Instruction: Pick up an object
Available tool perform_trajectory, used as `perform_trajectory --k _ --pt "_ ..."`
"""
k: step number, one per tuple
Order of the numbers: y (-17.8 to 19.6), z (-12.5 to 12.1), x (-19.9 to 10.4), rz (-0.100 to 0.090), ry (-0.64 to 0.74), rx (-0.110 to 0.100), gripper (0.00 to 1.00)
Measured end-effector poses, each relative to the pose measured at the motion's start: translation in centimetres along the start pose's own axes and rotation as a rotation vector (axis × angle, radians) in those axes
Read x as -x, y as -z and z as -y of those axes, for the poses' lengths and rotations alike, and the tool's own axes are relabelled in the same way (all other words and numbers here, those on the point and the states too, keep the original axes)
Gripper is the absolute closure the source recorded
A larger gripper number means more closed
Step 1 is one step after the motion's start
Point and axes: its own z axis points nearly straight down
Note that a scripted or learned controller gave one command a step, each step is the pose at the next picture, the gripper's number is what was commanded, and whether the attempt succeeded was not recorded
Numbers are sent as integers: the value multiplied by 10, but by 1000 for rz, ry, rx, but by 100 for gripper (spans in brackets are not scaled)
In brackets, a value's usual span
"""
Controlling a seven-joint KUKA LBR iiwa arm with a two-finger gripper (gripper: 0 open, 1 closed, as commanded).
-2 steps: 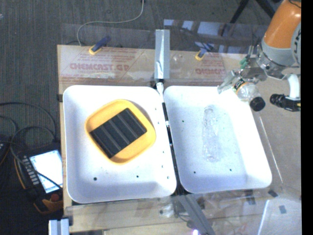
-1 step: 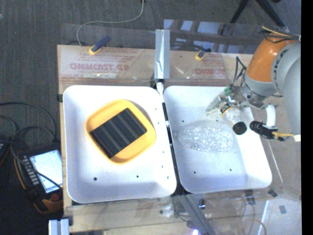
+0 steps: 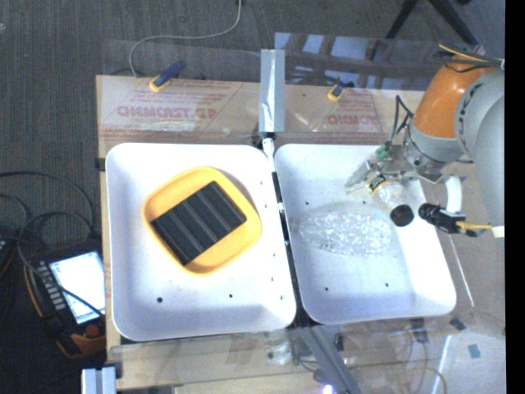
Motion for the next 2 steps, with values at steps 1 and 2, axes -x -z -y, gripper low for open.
perform_trajectory --k 1,2 --pt "0 0 0 0 0 0 0" --pt "8 0 -2 -1 2 -1 100"
